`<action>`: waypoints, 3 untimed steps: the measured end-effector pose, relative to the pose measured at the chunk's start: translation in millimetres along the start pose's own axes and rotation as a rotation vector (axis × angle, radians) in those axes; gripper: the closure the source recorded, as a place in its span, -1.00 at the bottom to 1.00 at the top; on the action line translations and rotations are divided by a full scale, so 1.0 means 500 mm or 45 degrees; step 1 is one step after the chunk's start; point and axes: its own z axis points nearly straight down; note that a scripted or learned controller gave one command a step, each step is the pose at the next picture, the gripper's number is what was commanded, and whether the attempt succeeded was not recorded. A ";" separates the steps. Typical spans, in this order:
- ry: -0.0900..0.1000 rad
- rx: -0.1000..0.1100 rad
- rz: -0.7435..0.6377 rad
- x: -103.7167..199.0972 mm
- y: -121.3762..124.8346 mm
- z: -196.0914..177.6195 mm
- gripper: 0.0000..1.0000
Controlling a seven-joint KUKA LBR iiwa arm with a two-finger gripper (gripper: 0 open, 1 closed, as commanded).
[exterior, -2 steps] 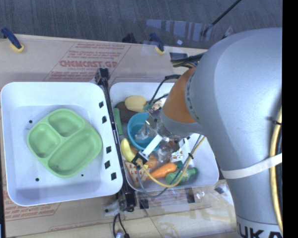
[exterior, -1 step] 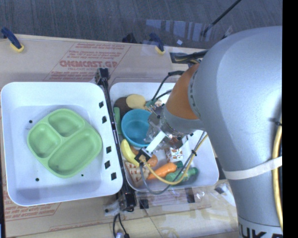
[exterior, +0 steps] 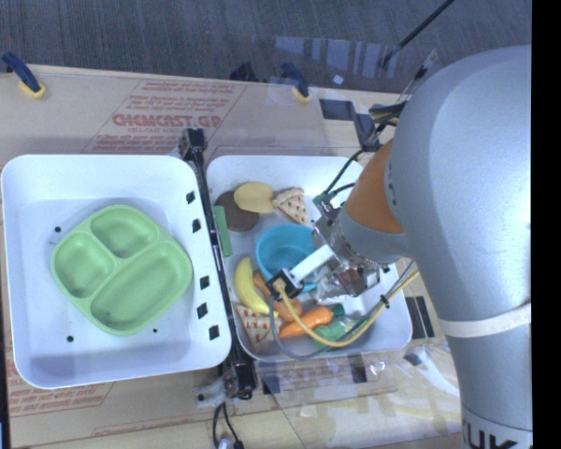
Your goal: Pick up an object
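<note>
Clutter packs the right bin [exterior: 393, 330], and my gripper [exterior: 294, 283] hangs low over its middle, my arm [exterior: 467, 204] reaching in from three o'clock with the orange band [exterior: 379, 204] just above the wrist. Whether my fingers are spread or closed I cannot tell from this slant, and nothing shows plainly between them.

Around the gripper the toys crowd close. A blue cup [exterior: 282, 248] sits just at eleven o'clock of it, nearly touching. A banana [exterior: 251, 288] lies at nine o'clock, running along the bin's left wall. A carrot [exterior: 304, 324] lies at six o'clock, and a waffle piece [exterior: 252, 325] sits at seven o'clock by the near left corner. A yellow cable [exterior: 341, 337] loops along the near edge at five o'clock. Toward twelve o'clock, near the far wall, lie a pale yellow round piece [exterior: 254, 195] over a brown one [exterior: 236, 215], with a pizza slice [exterior: 293, 205] beside them. A green stick [exterior: 222, 230] lies against the left wall.

Open floor in this bin is scarce; the clearest strip runs along the far wall at one o'clock. My arm covers the bin's right side.

The left bin [exterior: 28, 279] lies at nine o'clock, well apart from my gripper, holding a green divided plate [exterior: 122, 269] with bare white floor all round it.
</note>
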 end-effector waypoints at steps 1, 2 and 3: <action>0.022 -0.004 0.196 0.069 0.075 0.054 1.00; 0.004 0.004 0.202 0.059 0.072 0.068 -1.00; 0.005 0.007 0.207 0.156 -0.020 0.070 -1.00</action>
